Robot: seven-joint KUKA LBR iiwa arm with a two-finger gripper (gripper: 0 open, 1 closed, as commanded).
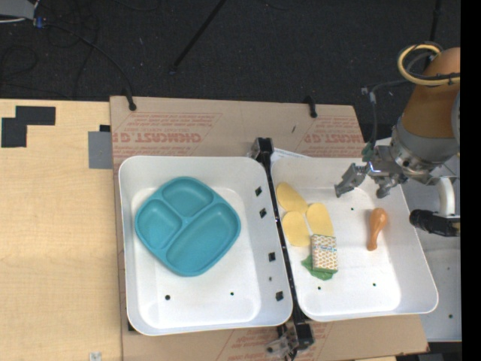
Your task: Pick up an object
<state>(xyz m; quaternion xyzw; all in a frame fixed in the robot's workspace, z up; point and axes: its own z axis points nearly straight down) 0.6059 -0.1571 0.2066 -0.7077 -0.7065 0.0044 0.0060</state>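
Observation:
My gripper (pixel 367 182) hangs open over the far right part of the right bin (pixel 391 295), its two fingers spread wide with nothing between them. Just below and right of it lies an orange drumstick-shaped toy (pixel 376 228). Toward the bin's left side lie three yellow slices (pixel 299 215) close together. A small patterned box (pixel 325 253) rests at their lower edge, on top of a green piece (pixel 319 270).
The left bin (pixel 248 299) holds a teal divided plate (pixel 188 225). A black divider (pixel 275 232) runs between the two bins. Cardboard (pixel 225 130) lies under both bins, and a pale wooden bench top (pixel 52 239) extends to the left.

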